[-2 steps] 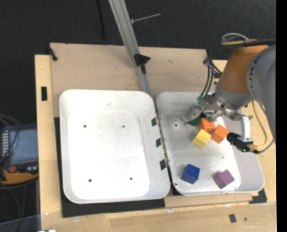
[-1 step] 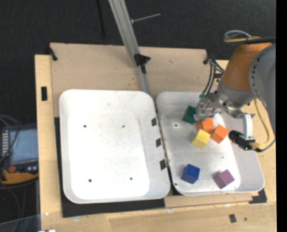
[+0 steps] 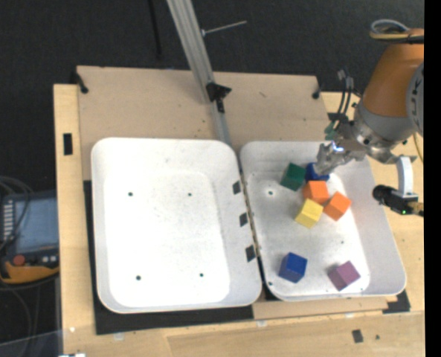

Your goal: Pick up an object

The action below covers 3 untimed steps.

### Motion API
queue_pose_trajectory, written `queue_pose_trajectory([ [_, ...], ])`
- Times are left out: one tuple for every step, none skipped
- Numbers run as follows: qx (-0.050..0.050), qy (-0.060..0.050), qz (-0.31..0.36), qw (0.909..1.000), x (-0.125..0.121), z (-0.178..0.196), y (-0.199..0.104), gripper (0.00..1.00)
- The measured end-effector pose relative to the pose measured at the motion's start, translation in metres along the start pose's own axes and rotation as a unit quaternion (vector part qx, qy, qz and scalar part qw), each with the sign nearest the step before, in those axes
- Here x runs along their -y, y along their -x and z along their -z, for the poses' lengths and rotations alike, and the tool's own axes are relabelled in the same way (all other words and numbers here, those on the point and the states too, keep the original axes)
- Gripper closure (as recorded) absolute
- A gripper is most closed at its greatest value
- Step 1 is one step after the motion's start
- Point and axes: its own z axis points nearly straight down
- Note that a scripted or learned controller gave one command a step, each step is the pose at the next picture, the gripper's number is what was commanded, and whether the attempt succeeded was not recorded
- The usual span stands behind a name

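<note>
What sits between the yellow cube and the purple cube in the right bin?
Nothing. In the camera view the stretch from the yellow cube down to the purple cube is bare white floor of the right bin.

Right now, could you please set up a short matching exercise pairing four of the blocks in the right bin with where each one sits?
Things:
1. green block
2. purple block
3. yellow block
4. lone blue block

Places:
A. near front edge, rightmost of the two there
B. cluster's left end, toward the back
C. near front edge, left of the purple one
D. front of the cluster, below the orange blocks

Pairs: 1-B, 2-A, 3-D, 4-C
</note>
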Motion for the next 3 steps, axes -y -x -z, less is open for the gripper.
queue_pose_trajectory([
  [0.000, 0.000, 0.003, 1.0000, -0.002, 0.055, 0.002, 1.00],
  [-0.001, -0.004, 0.005, 1.0000, -0.007, 0.044, -0.049, 1.00],
  [-0.002, -0.004, 0.005, 1.0000, -0.007, 0.033, -0.099, 1.00],
])
